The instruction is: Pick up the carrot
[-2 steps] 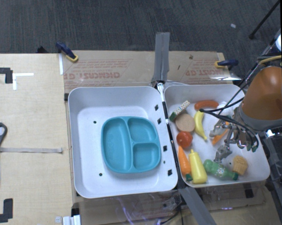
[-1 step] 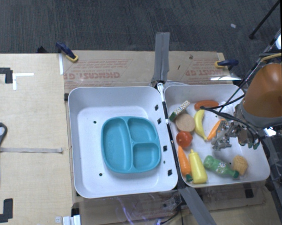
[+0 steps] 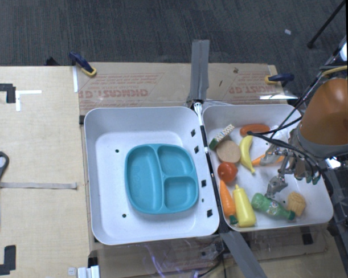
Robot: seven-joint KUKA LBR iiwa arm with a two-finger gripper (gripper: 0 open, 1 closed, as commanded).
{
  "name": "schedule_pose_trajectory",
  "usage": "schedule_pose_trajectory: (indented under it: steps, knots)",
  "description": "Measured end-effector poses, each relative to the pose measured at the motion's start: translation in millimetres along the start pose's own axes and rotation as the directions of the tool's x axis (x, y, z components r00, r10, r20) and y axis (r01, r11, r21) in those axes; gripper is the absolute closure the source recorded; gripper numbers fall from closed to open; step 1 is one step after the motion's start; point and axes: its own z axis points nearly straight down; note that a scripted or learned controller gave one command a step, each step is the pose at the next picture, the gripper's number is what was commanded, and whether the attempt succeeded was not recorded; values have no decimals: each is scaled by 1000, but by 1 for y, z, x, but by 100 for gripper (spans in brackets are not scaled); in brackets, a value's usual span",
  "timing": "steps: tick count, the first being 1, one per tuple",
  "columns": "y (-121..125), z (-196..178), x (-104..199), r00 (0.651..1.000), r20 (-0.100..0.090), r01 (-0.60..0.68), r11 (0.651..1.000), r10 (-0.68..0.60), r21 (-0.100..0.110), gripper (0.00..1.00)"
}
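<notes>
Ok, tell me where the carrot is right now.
The carrot lies in the right bin, against its left wall near the front, just below the tomato and beside the yellow bottle.

Two white bins (image 3: 95, 167); one teal tray (image 3: 161, 177); one carrot (image 3: 227, 200); one banana (image 3: 247, 153); one tomato (image 3: 227, 171).

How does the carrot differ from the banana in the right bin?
The carrot is orange and fairly straight; the banana is yellow and curved. The carrot lies along the bin's left wall, below the tomato; the banana lies farther toward the middle, beside the tomato. Both are slim and lie lengthwise.
</notes>
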Motion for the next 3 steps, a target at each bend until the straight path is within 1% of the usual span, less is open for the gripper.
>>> schedule_pose_trajectory:
  steps: [1,2,3]
  knots:
    - [-24,12,-55,907,-7,-422,907,422,3,0]
    - [-28,15,-90,690,-35,-723,691,723,3,0]
    - [-32,4,-92,693,-14,-721,693,721,1,100]
